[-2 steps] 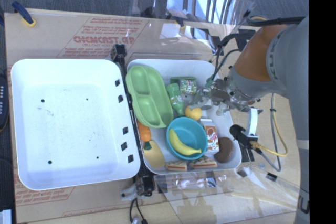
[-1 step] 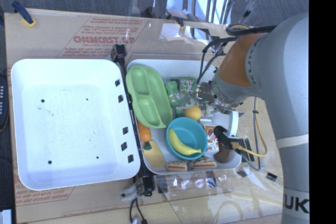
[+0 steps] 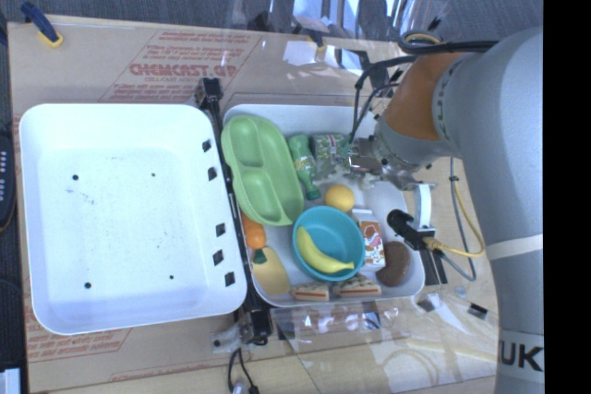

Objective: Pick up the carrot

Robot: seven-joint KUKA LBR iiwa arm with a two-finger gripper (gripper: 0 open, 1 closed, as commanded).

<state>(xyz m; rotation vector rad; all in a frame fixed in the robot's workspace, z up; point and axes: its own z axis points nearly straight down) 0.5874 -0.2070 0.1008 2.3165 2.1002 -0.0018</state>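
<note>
The arm — nearest the lens — hangs over the right bin's far end. Gripper sits among green items; grip state cannot be told. The carrot lies well apart at the bin's left wall, wedged between green tray and blue bowl. Risk: a descent here would likely close on the wrong object — and the crowded carrot leaves little finger room.

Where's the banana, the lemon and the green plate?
banana [image 3: 323,256]: camera view, middle of the peel, inside the blue bowl.
lemon [image 3: 340,197]: camera view, centre of its yellow skin.
green plate [image 3: 261,163]: camera view, on the ridge between its two hollows.
</note>
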